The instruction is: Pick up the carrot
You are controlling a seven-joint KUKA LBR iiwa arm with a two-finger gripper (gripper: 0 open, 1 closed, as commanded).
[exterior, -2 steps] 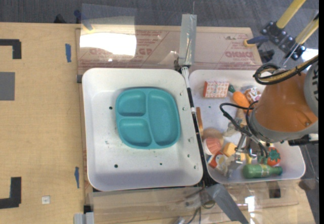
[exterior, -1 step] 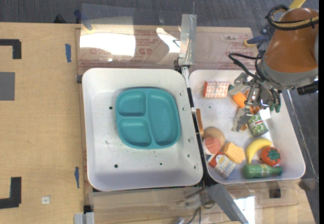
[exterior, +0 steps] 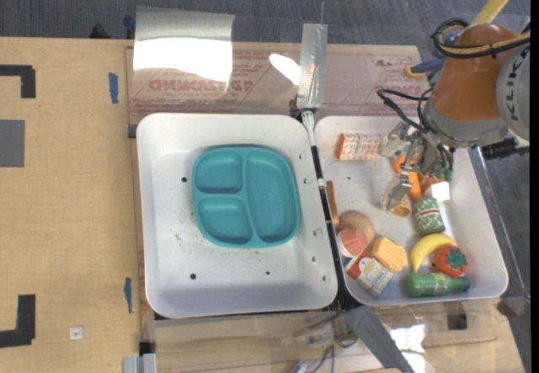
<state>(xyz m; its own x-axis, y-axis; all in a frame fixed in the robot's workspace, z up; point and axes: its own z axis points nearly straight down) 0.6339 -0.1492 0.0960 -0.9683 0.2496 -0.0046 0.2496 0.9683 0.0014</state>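
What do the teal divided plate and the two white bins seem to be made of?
The plate looks like matte moulded plastic: even teal colour, rounded compartment ridges, no glare. The bins seem glossier white plastic, with soft rounded rims and faint sheen, though painted metal cannot be ruled out.

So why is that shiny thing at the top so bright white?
In the camera view, the clear sheet behind the left bin is catching light, so glare washes it out; the foil strip gleams too, while the toy food stays a bit blurry.

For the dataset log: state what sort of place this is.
Probably a robotics lab bench for pick-and-place trials: two shallow white bins, toy food such as a banana and a carrot, and a robot arm reaching in.
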